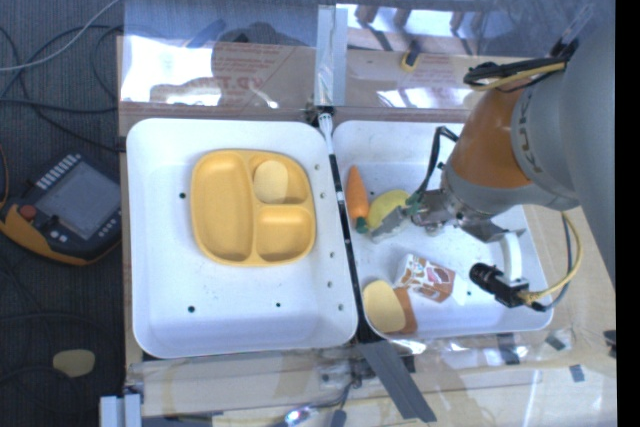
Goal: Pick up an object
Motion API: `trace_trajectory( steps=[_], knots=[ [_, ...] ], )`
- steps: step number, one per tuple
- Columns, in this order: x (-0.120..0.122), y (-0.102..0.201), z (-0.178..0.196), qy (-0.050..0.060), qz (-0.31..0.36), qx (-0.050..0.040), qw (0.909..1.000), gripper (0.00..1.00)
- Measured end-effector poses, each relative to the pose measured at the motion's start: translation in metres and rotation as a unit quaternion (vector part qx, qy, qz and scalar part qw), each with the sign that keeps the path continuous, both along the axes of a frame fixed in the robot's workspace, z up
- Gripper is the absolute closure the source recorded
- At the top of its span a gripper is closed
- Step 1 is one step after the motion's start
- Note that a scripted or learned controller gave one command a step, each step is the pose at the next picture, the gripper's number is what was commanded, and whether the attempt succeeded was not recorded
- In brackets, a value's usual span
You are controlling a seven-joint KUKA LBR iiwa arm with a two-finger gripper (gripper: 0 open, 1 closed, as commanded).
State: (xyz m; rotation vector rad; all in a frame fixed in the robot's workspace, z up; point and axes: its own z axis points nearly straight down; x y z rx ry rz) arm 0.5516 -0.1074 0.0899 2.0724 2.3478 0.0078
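Two shallow white bins sit side by side on the bench: the left bin [160, 315] carries a yellow divided tray [252, 207], and the right bin [530, 310] holds several small items. The arm [520, 140], grey with its orange band, reaches in from the right and leans down over the right bin's upper left part. Its gripper [392, 223] is low at the yellow lemon-like fruit [386, 206], the grey fingertips lying against the fruit's lower edge; whether they are spread or pressed together cannot be told from this angle, and nothing shows clearly pinched between them. Just left of the fruit and the gripper, near the wall between the bins, lies an orange carrot [357, 196], its long axis running roughly up and down the view, green end toward the bottom. Nearer the front of the bin rest a small printed packet [428, 278] and, at the front left corner, a tan cup-shaped object [388, 306].
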Motion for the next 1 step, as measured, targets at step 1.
trace_trajectory(
  steps=[1],
  knots=[
    [0.0008, 0.0001, 0.0098, -0.001, 0.000, 0.0006, 1.0000, 1.00]
  ],
)
